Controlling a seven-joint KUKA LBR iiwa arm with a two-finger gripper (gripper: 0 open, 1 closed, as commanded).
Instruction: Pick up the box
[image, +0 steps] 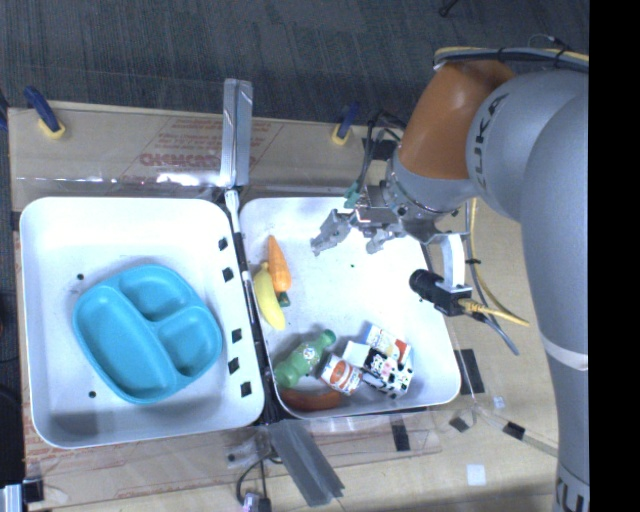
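The box (386, 364) is a small white carton with black, red and blue print. It lies near the front right corner of the right bin (420, 310). A smaller white and orange carton (343, 373) touches its left side. My gripper (352, 238) hangs over the back middle of the same bin, well behind the box and apart from it. Its two fingers (326, 237) are spread open and nothing is between them.
Along the right bin's left wall lie a carrot (277, 262) and a banana (267, 300). A green bottle (303, 358) and a red-brown sausage (312, 400) sit at the front. The left bin (50, 240) holds a blue divided plate (148, 330).
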